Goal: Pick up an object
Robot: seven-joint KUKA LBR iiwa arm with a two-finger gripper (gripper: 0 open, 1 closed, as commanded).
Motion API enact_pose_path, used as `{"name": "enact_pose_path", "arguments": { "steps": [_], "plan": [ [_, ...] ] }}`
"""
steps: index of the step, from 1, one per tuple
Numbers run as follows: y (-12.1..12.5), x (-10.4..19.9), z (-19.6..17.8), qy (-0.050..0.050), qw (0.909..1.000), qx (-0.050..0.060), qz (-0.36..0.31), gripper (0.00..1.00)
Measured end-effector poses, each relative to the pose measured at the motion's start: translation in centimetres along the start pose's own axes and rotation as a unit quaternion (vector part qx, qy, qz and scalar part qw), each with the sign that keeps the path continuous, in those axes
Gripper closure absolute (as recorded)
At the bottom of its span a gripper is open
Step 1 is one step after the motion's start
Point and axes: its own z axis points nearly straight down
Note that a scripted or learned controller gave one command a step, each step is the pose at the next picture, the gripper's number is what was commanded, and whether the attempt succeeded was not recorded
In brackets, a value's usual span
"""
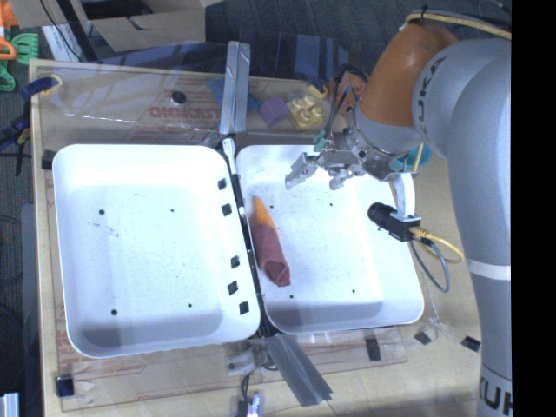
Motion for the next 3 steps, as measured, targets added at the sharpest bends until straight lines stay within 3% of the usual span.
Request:
{"name": "enact_pose_path", "arguments": {
  "steps": [1,2,3],
  "plan": [
    [0.4,3.4,11.3,-0.001,0.9999,-0.001,0.016,0.00],
    [0.5,3.5,10.3,-0.001,0.9999,0.000,0.014,1.00],
    [4.1,6.7,1.1,0.000,0.9985,-0.002,-0.055,1.00]
  ]
}}
